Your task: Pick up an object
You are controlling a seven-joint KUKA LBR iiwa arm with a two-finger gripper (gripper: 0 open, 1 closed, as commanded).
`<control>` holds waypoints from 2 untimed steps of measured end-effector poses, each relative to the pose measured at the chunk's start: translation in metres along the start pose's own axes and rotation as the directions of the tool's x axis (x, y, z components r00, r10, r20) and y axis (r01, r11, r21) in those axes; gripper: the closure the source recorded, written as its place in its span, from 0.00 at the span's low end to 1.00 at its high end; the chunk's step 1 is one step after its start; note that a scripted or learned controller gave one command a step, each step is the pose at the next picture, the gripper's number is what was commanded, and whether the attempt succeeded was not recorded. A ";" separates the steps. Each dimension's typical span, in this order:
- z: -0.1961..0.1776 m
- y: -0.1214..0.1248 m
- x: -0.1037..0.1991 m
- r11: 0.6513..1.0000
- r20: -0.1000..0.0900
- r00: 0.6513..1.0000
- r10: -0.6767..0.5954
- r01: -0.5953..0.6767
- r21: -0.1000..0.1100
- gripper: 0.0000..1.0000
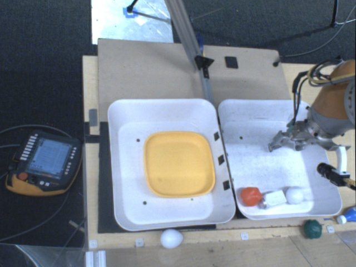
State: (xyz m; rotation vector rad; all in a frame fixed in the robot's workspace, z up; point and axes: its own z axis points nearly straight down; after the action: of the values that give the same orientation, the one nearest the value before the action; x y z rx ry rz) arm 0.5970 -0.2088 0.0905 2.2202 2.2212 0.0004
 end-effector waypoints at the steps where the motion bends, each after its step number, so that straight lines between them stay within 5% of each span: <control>1: -0.011 0.001 0.000 1.000 0.000 1.000 0.000 0.000 -0.002 1.00; 2: -0.073 0.000 -0.005 1.000 0.001 1.000 0.000 0.000 -0.005 1.00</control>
State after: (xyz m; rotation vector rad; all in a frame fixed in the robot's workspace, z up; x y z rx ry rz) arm 0.5965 -0.2134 0.1640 2.2174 2.2176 0.0047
